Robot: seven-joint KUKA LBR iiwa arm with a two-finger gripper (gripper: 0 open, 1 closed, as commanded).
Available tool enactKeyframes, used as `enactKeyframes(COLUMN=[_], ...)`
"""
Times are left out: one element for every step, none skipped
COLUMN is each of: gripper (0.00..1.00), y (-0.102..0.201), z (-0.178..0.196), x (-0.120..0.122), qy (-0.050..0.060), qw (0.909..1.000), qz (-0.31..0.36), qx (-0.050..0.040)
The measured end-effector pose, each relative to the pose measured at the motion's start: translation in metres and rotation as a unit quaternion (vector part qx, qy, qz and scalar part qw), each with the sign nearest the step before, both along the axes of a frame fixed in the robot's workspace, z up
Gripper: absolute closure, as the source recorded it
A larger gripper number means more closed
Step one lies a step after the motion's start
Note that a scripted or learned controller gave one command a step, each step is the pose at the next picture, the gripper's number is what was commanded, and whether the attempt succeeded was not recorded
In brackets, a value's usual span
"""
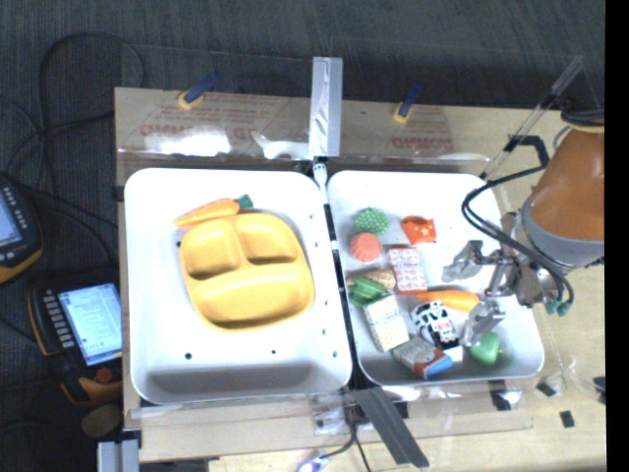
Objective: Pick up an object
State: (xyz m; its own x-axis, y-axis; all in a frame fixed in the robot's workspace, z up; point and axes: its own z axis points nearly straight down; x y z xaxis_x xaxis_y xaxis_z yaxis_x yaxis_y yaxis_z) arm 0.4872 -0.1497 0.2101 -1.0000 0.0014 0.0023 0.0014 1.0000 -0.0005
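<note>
While reaching in from right, my end effector [479, 288] hangs over right bin [344, 200], fingers spread, released, nothing between them. One fingertip sits near green toy [484, 349], other above orange carrot [447, 299]. Cow toy [432, 321] just beside carrot. Boxes, red ball [366, 247], green ball [371, 220] further left. Left bin [147, 362] holds yellow tray [246, 268], second carrot [208, 211] at its top edge.

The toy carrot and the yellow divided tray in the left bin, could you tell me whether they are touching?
Touching. The camera view shows the toy carrot lying along the top edge of the yellow divided tray, with no white bin floor visible between them.
</note>
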Motion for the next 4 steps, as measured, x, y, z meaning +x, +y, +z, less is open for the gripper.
enactKeyframes(gripper=[0.0, 0.0, 0.0, 0.0], y=[0.008, 0.037, 0.011, 0.037], z=[-0.104, -0.12, -0.12, -0.121], x=[0.03, 0.081, 0.03, 0.079], qy=[0.0, -0.008, -0.008, -0.006], qw=[0.9997, 0.9987, 0.9976, 1.0], qz=[0.026, 0.049, 0.069, 0.007], qx=[0.0008, -0.0027, -0.0024, -0.0011])
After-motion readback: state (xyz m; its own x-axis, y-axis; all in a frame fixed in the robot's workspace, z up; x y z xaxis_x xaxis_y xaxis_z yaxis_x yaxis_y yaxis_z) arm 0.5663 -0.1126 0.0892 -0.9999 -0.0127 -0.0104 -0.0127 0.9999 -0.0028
